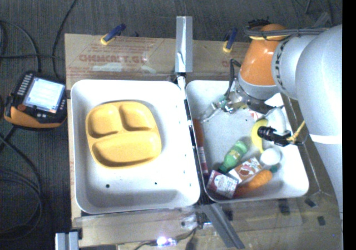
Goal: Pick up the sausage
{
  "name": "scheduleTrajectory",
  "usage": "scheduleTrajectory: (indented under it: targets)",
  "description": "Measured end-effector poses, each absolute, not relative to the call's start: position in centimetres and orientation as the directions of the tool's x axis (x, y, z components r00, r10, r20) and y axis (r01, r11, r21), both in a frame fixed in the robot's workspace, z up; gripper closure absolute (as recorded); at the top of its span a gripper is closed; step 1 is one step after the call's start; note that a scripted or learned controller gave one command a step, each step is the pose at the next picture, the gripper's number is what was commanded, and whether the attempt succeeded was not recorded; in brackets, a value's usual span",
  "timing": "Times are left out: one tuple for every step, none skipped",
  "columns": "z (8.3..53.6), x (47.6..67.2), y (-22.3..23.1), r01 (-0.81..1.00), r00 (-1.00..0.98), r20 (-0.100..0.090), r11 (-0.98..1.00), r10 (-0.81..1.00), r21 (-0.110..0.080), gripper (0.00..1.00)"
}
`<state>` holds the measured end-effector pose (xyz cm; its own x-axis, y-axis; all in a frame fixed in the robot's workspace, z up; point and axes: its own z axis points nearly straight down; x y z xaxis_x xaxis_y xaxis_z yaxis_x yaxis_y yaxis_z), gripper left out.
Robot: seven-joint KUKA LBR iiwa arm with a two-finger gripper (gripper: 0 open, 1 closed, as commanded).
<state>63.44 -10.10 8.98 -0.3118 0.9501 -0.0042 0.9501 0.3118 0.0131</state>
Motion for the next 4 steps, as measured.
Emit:
scheduleTrajectory:
  targets:
    - [9.0, 63.7, -10.2, 0.998, 0.054, -0.001, -0.054, 0.999, 0.012, 0.00]
    - [9.0, 62.4, -9.5, 0.982, 0.190, 0.000, -0.190, 0.982, 0.013, 0.00]
    - [9.9, 62.4, -9.5, 0.982, 0.189, -0.002, -0.189, 0.982, 0.011, 1.00]
    - [24.4, 66.6, -6.2, 0.957, 0.290, -0.005, -0.290, 0.957, 0.000, 1.00]
